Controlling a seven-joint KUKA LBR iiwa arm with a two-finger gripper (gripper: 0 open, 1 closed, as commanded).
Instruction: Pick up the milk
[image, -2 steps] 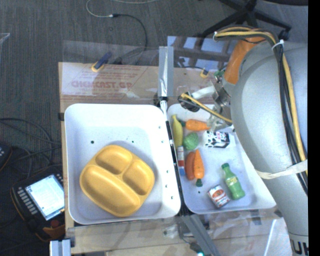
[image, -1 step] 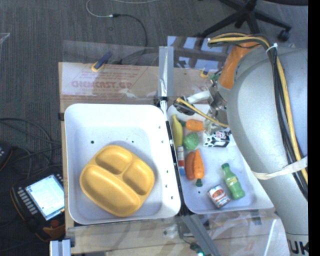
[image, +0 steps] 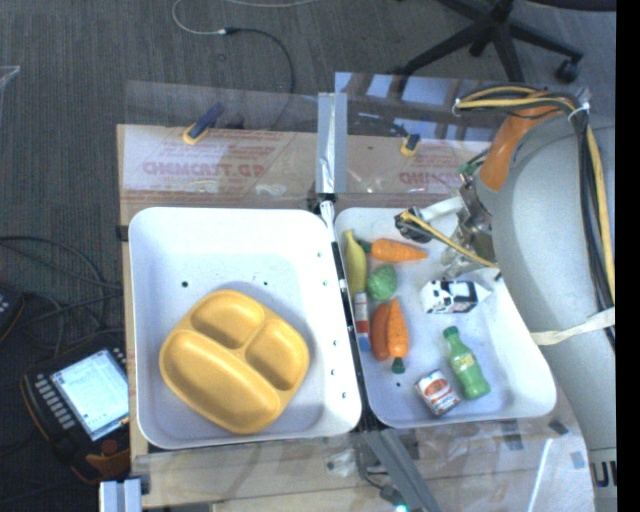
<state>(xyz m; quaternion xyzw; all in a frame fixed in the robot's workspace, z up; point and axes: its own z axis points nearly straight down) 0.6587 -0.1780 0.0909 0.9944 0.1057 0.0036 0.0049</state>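
The milk (image: 452, 295) is a small white carton with black cow patches, lying in the right bin (image: 530, 395) near its right wall. My gripper (image: 461, 258) hangs over the upper right part of that bin, just above and behind the milk, at the end of the grey arm with its orange band (image: 503, 150). The gripper's body and cables hide its tips. The milk seems to rest on the bin floor, right beneath the gripper.
The right bin also holds a banana (image: 355, 262), an orange carrot (image: 400, 251), a green vegetable (image: 382, 283), two more carrots (image: 390, 330), a green bottle (image: 466, 362) and a small can (image: 437, 392). A yellow divided tray (image: 235, 358) lies in the left bin (image: 160, 250).
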